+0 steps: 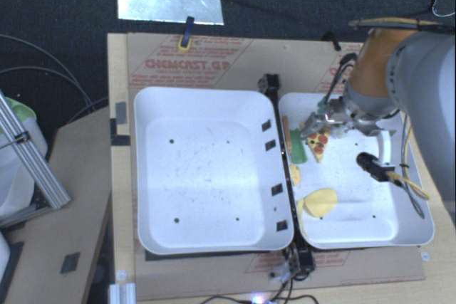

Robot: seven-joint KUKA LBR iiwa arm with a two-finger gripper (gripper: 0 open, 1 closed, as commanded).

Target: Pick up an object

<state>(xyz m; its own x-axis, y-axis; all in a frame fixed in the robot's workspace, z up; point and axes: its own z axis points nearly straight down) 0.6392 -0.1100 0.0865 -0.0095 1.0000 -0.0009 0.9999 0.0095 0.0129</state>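
Observation:
My gripper (315, 127) hangs low over the left part of the right bin (370, 224), with the arm reaching in from the right. Directly under and in front of it lies a yellow wedge with red spots (318, 146). A green piece (296, 150) lies just to the left of the wedge, near the bin's left wall. Closer to the front, a flat yellow lump (320, 202) lies on the bin floor, and a small yellow bit (295, 175) sits by the wall. I cannot make out whether the gripper touches the wedge.
The left bin (206, 174) sits beside the right one, joined along a black divider (279, 153). A thin tan stick (285, 129) leans along the right bin's left wall. Both bins rest on a cardboard sheet (192, 60).

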